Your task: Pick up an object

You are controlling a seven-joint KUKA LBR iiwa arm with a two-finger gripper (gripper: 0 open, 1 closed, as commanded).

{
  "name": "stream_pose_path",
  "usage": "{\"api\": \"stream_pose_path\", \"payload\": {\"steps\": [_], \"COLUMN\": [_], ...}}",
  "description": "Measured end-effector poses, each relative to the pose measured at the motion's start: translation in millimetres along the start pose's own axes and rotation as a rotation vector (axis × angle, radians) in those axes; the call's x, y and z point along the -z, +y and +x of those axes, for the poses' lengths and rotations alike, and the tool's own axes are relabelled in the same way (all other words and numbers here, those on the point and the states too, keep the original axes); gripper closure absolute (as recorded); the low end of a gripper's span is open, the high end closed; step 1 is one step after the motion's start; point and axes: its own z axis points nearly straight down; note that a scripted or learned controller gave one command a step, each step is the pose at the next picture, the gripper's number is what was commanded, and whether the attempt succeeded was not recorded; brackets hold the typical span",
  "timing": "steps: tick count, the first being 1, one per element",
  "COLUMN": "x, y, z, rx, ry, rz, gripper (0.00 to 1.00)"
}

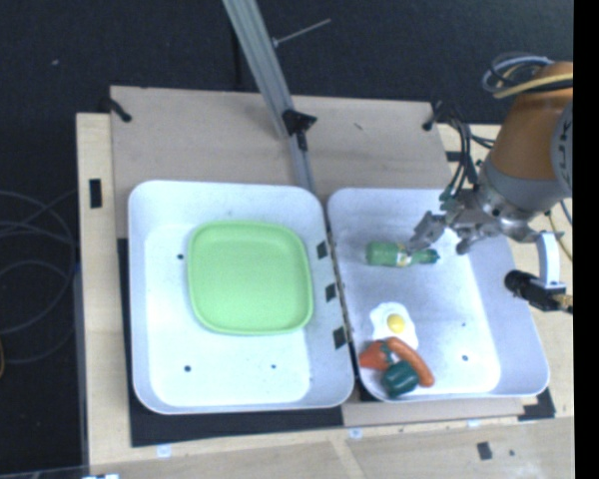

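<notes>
Camera view: slanted look down at two white bins on the surface, arm (527, 158) in from the right.
Left bin (160, 218): just a green plate (250, 276), sitting flat.
Right bin (484, 317): green bottle-ish thing (401, 256) up in the far half; fried egg toy (392, 321) nearer, plus a pile of carrot and green bits (397, 365) in the near-left corner.
Fingers (449, 233): spread open, nothing between them, looks like hovering over the far-right part of that bin.
Key relation: bottle lies just left of the fingers and a bit nearer the camera, long axis running left-right, its right end almost under the left finger.
Arm pose: wrist angled down and leftward, orange band above it.
Guess at next move: small shift left, then down to straddle the bottle.
</notes>
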Motion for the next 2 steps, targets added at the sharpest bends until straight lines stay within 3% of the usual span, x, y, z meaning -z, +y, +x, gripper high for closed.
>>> {"api": "stream_pose_path", "payload": {"steps": [2], "x": [-89], "y": [-1], "z": [0], "rx": [0.0], "ry": [0.0], "rz": [-0.001], "gripper": [0.0]}}
